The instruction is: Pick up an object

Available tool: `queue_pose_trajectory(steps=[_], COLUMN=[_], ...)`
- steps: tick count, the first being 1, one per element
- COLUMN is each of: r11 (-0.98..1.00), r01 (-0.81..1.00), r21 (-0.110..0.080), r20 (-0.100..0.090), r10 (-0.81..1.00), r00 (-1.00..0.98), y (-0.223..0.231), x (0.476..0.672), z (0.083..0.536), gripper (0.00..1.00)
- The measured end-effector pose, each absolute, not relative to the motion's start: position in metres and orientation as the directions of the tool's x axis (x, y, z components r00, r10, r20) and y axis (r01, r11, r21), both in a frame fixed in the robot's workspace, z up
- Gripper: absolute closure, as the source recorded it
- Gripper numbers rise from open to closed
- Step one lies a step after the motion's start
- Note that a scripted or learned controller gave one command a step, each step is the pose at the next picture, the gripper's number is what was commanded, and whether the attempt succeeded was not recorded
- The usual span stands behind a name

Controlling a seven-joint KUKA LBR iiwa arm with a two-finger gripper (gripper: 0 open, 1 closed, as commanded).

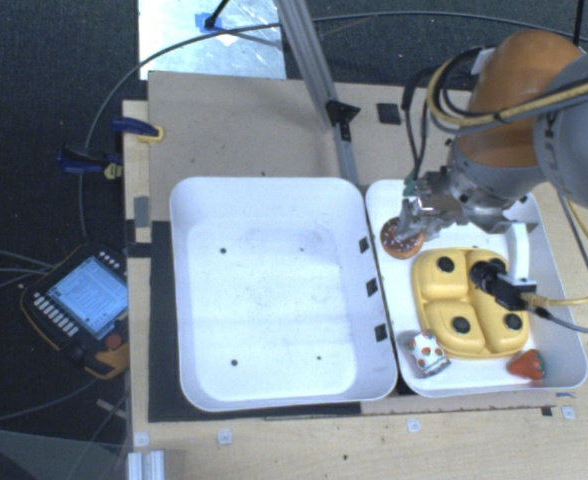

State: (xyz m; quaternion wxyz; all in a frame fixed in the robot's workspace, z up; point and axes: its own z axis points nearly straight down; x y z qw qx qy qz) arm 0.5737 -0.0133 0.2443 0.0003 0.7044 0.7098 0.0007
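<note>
In the right bin (pixel 552 268) a large yellow block (pixel 464 308) lies just right of the pincer (pixel 408 230); directly beneath the pincer, touching it, sits a small brown disc (pixel 401 244); its opening I cannot tell

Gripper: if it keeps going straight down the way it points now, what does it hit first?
Most likely the round brown object in the right bin: the gripper hangs directly over it, pointing down. Depth is unclear from this slanted view, so contact may already be close.
</note>
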Motion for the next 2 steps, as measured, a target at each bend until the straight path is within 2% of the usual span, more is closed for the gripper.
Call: queue_pose_trajectory(steps=[2], r11=[0.007], r01=[1.000], r21=[0.000], r20=[0.001], r10=[1.000], r00=[-0.007], y=[0.081], x=[0.556], z=[0.248], gripper=[1.00])
